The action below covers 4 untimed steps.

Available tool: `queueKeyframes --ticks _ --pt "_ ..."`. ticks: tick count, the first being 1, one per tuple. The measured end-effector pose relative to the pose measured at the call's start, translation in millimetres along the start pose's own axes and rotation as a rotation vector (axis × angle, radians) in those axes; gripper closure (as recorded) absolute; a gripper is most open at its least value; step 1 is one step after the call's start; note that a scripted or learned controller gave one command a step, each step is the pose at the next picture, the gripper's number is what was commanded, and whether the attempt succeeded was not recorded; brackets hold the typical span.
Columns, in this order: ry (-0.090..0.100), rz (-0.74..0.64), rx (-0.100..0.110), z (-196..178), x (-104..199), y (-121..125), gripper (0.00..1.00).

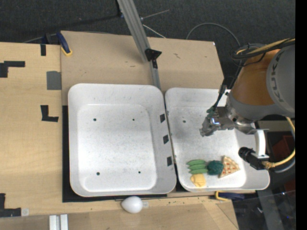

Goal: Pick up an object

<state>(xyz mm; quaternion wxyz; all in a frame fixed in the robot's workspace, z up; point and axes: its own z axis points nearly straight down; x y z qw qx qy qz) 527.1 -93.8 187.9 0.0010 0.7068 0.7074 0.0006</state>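
**Camera view: gripper hanging over the right bin, toys waiting near the front**

I am watching the arm reaching in from the right, with its gripper hovering above the middle of the right bin. I am not making out whether the pincer is parted or clenched; it is reading as a small dark and metallic cluster from this slanted angle, and nothing is showing between its tips, so I am not calling it a grasp.

The candidates are sitting in a tight group near the front of the right bin, well apart from the gripper. I am seeing a green pod-shaped piece, a yellow piece just in front of it, a dark green lump beside them, and a pizza-slice toy at the right end, touching or nearly touching the lump. The left bin is lying alongside, and a white egg-shaped thing is resting on the bench in front of it.

I am judging these as light toy foods, probably plastic or foam, stiff enough to pinch but likely to slide on the smooth bin floor. The pizza slice is looking flat, so I am expecting it to be awkward. I am favouring the dark green lump, taken across its narrow width from above, minding its crowded neighbours.
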Motion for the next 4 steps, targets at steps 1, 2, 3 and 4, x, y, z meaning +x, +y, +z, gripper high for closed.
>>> queueKeyframes --ticks 1,2,3,4 --pt "0.0 -0.001 -0.001 -49.2 9.4 -2.9 1.0" --pt "0.003 -0.007 0.003 -54.9 67.7 9.1 1.0" --pt "0.002 -0.007 0.005 -49.3 127.3 7.7 1.0" --pt "0.001 -0.005 0.005 -32.8 178.5 19.4 1.0"
